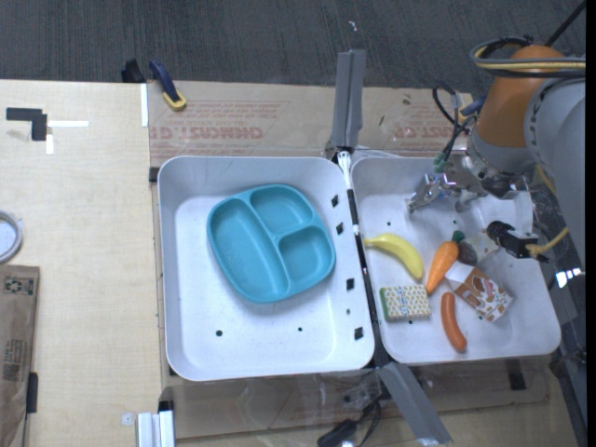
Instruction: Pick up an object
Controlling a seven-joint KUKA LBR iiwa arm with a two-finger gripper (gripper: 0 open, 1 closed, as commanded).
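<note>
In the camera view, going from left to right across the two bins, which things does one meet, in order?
Blue divided plate → banana → sponge → carrot → sausage → small printed packet. The end effector hangs over the right bin, farther back.

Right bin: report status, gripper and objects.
Gripper low over right bin's back, holding nothing. Banana, carrot, sausage lie nearer the front. Nothing blocking.

banana (396,252): yellow, curved, flat in right bin
carrot (441,263): orange, green top, tilted, beside banana
sausage (453,321): reddish-orange, near front rim
sponge (405,303): speckled block, below banana
</note>
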